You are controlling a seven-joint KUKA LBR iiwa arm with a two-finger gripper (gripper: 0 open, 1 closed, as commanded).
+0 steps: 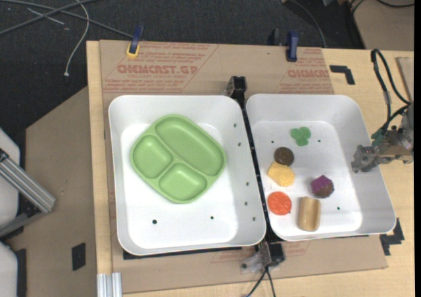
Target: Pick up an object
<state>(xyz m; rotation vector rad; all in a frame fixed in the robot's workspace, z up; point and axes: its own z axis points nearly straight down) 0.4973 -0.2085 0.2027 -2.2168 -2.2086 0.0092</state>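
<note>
Camera view, smooth green divided plate (177, 158) left of my metal gripper (368, 156), lumpy yellow piece (281, 174), round orange disc (279, 203), tan cylinder (308, 214) between, my gripper's grasp unreadable.

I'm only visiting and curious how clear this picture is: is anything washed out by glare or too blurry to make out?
In the camera view, light is even and soft, with only faint shadows beside the green divided plate. The white bins are bright and lose some surface detail. The small items, such as the purple piece, look slightly soft. The tool at the right rim is small and indistinct.
</note>
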